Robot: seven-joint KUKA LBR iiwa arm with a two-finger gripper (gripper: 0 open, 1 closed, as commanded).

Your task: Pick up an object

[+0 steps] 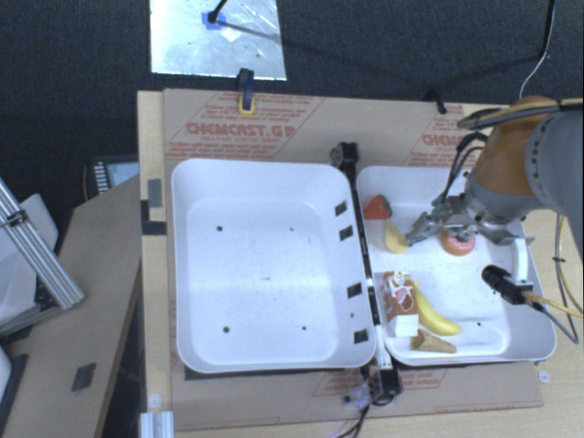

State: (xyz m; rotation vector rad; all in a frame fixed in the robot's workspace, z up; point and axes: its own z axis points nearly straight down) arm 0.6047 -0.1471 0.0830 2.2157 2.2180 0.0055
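Claw [422, 230]: low inside the right bin [525, 336], pointing toward the divider; whether it is released or clenched cannot be told from this slant, and nothing is visibly held in it.

Nearest items: small yellow piece [395, 239], just beside the claw tip on the divider side, possibly touching it. Pink ring-shaped toy [458, 242], just behind the tip, partly under the wrist. Red piece [377, 209], near, toward the bin's far corner.

Further items, same bin: brown-and-white block [399, 297] against the divider; banana [436, 319] beside it; tan wedge [432, 342] at the near wall. All well apart from the claw.

Arm [529, 167]: grey, orange band above the wrist, entering from the right over the bin's far edge.

Left bin [265, 272]: white, shallow.

Desk [301, 121]: cardboard sheet under both bins.

Task status: pick not yet done; no object is lifted. Judged stage: descent or approach to a grasp, likeliest target the small yellow piece. Remaining: closing on it, lifting clear.
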